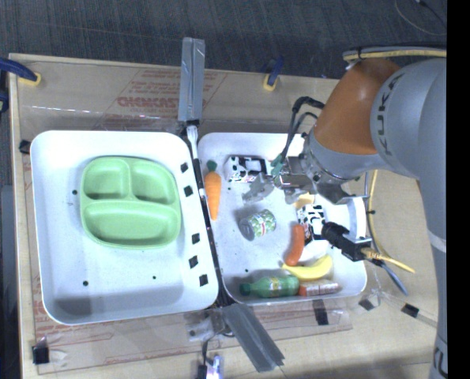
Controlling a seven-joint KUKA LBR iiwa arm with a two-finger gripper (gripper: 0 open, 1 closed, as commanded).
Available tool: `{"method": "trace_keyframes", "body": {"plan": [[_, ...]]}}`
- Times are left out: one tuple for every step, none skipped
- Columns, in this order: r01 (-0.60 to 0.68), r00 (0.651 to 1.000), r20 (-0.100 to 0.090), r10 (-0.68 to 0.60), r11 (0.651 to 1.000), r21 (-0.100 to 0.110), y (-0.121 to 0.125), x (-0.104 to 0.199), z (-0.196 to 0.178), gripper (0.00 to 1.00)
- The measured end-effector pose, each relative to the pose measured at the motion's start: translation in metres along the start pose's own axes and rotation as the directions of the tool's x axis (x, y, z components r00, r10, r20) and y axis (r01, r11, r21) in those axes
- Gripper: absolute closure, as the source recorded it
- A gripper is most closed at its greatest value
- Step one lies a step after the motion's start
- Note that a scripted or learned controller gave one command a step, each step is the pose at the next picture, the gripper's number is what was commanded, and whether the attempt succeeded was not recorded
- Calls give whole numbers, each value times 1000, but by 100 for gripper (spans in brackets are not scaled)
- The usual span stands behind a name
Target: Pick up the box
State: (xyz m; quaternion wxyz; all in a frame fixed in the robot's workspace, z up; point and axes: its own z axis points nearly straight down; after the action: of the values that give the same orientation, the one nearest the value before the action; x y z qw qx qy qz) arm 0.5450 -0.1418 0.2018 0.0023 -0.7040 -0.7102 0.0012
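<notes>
Box (242, 166) btwn carrot (212, 193), gripper (276, 181)

Robot lab: clamped bench (100, 77), two bins (53, 156).

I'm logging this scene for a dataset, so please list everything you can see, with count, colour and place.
bins: two, white, side by side on the bench.
divided plate: one, light green, middle of the left bin.
carrot: one, orange, left edge of the right bin.
box: one, black and white cow pattern, top of the right bin.
can: one, green and white, on its side, centre of the right bin.
sausage: one, red, right of the can.
banana: one, yellow, lower right of the right bin.
bottle: one, green, lying along the right bin's bottom edge.
arm: one, grey with orange band, reaching from the right.
pincer: one, metallic, over the right bin beside the box.
</notes>
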Motion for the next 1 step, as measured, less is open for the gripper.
{"method": "trace_keyframes", "body": {"plan": [[136, 991, 1, -136, 991, 0, -1, 4, 101, 0]]}}
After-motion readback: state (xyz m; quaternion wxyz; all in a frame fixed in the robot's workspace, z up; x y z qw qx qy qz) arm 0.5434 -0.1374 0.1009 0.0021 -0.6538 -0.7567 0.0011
